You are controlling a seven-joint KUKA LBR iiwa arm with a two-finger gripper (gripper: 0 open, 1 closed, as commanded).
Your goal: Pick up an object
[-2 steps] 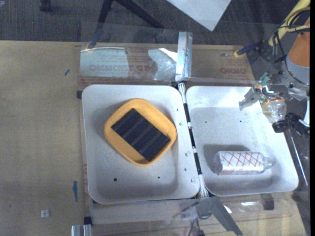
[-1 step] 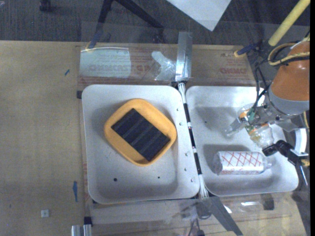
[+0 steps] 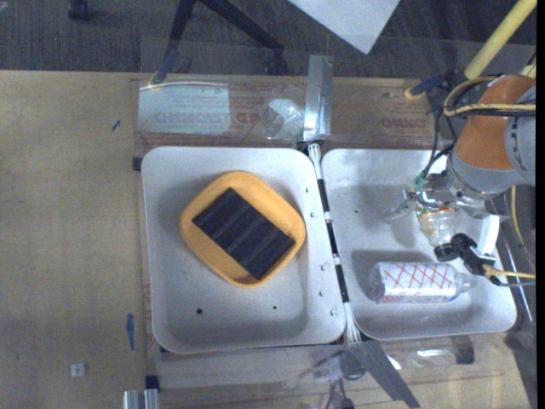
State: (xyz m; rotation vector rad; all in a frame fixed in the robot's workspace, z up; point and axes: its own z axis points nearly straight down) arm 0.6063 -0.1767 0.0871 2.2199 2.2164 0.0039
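Near right bin's (image 3: 375, 318) front wall – red-patterned cylinder (image 3: 415, 282); open floor behind.

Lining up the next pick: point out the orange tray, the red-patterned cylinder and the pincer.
orange tray (image 3: 197, 216): camera view, on its orange rim.
red-patterned cylinder (image 3: 417, 281): camera view, mid-body.
pincer (image 3: 432, 214): camera view, between its fingertips.

The single camera is fixed above the desk (image 3: 68, 228) and looks down at a slant, so the far edge of the desk and some floor are at the top. It is far enough to take in both the left bin (image 3: 162, 313) and the right bin (image 3: 494, 313) whole, side by side.
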